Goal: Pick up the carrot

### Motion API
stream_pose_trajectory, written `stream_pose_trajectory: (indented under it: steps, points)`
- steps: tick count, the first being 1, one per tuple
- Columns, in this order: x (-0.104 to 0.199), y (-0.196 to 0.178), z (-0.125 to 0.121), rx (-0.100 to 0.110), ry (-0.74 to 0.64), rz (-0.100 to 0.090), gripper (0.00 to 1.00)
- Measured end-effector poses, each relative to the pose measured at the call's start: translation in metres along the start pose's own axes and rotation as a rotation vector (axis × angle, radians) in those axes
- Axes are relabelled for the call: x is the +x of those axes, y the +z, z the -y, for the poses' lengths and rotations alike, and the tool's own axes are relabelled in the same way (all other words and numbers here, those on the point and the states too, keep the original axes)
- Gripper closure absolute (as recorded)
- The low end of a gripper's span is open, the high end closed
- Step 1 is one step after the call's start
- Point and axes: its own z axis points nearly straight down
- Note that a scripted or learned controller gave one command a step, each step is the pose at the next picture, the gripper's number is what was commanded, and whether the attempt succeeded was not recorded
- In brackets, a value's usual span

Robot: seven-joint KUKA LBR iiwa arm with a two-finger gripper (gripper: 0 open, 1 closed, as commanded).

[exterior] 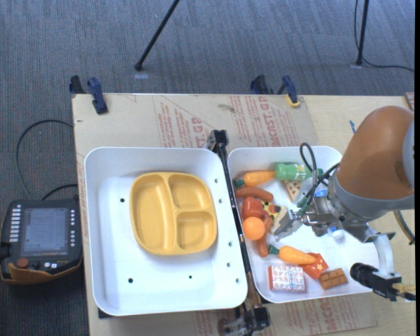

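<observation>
Two carrots lie in the right bin (330,152). One carrot (297,255) with a green top is near the front, pointing right. The other carrot (257,178) lies at the back left, beside a green bottle (292,171). My gripper (288,222) hangs low over the middle of the right bin, between the two carrots and just above the nearer one. It is close to an orange ball (253,227) and red pieces (255,206). No carrot is seen in its grasp. The grey wrist with its orange band (376,152) covers the bin's right side.
The left bin (105,187) holds a yellow divided plate (173,211). Around the front carrot lie a red-and-white packet (286,278), a brown bar (332,278) and a red piece (317,265). A pizza slice (290,190) lies behind the gripper. A pendant (40,240) rests left of the bench.
</observation>
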Motion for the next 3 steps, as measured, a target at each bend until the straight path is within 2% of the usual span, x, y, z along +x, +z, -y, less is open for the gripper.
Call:
stream_pose_trajectory:
  steps: [1, 2, 3]
  points:
    - [-0.036, 0.127, 0.006, 0.000, 0.006, 0.000, 0.00]
    - [-0.037, 0.117, 0.006, 0.001, 0.011, -0.001, 1.00]
    - [0.026, -0.014, -0.021, -0.004, 0.119, 0.000, 1.00]
